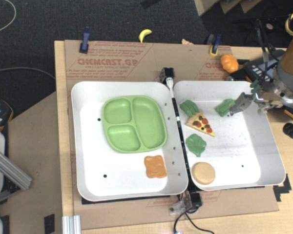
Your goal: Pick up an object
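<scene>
Pincer at the right bin's far edge

The pincer (238, 105), its opening impossible to tell, sits just beside a green toy (224, 107) in the right bin (254, 150); a pizza slice (200, 124) lies left.

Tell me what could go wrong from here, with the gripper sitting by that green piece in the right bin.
1. The gripper is beside the green piece near the right bin's back edge; closing off-centre could push it away rather than grip it.
2. The pizza slice and another green piece lie close together, so a sweep leftward could knock them.
3. The arm is near the bin's far rim, so descending there might catch it.
</scene>
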